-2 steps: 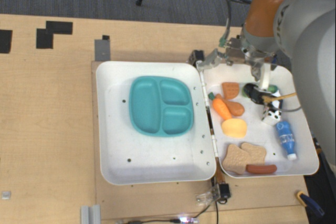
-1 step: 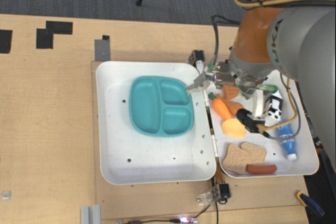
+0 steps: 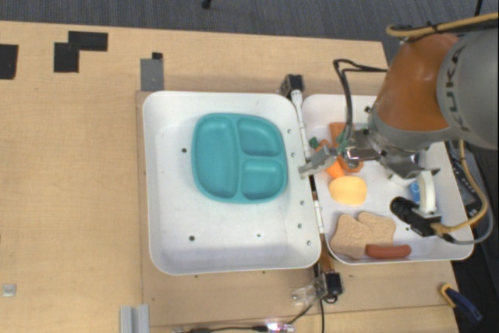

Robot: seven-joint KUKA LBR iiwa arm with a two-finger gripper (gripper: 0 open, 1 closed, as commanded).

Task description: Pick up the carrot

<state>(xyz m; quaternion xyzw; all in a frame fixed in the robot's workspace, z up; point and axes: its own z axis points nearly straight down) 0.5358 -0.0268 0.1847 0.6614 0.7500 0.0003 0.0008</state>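
The carrot (image 3: 336, 167) lies in the right bin (image 3: 437, 246), near its left wall. It shows as orange patches above and below the gripper, with a bit of green beside it at the left. My gripper (image 3: 351, 155) is low over the carrot's middle and covers that part of it. The grey arm with the orange band reaches in from the right, above the bin.
A yellow round fruit (image 3: 348, 189) sits just below the carrot. A slice of bread (image 3: 362, 234) and a sausage (image 3: 387, 250) lie at the bin's front. A blue and white object (image 3: 425, 191) is at the right. A teal divided plate (image 3: 238, 157) rests in the left bin (image 3: 168, 246).
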